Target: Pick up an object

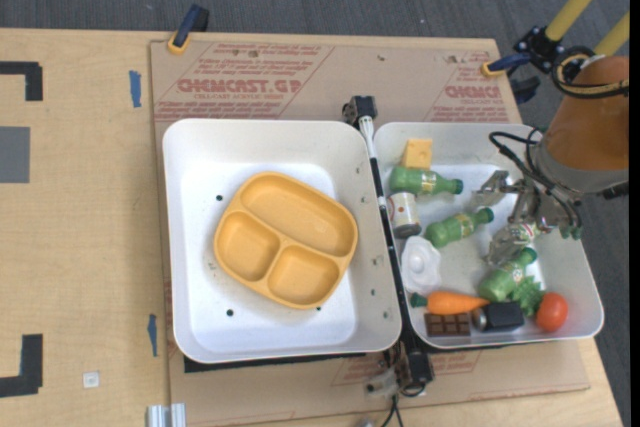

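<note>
While the end effector (pixel 520 215) hangs open over the crowded right bin (pixel 585 260) – near its right rim – nothing sits between its fingers.

a robotics lab: cardboard-covered bench (pixel 90 165) with tape marks, clamps (pixel 187 25), two white bins (pixel 190 215) of toy food.

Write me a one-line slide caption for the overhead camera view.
Grey KUKA arm's gripper hovers over the right white bin of toy food, beside a yellow three-compartment plastic tray in the left white bin.
</note>
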